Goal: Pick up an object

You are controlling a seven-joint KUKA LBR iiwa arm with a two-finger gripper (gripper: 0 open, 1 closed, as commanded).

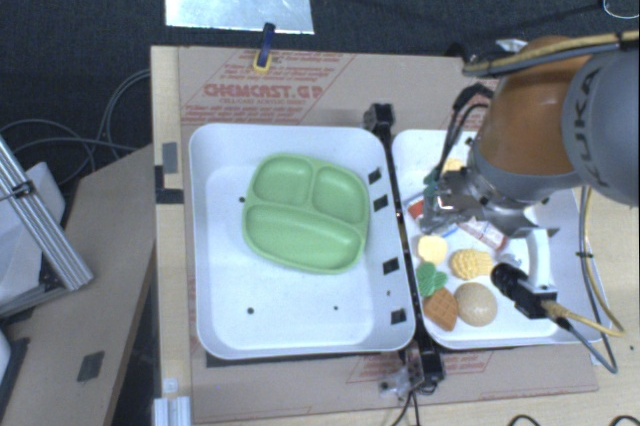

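Several toy foods lie in the front of the right bin (560, 332): a pale yellow round piece (432, 247), a yellow corn cob (472, 263), a green leafy piece (428, 276), an orange-brown piece (440, 309) and a beige round bun (477, 304). A red-and-white item (482, 235) lies partly under the arm. My gripper (441, 207) hangs low over the left side of the right bin, just behind the pale yellow piece. The grey and orange wrist (530, 129) hides the back half of that bin.
The left bin (215, 314) holds a green divided plate (303, 212). A black divider with clips (393, 214) runs between the bins. A black fitting with a cable (522, 291) sits at the right of the bun. Cardboard lies under both bins.
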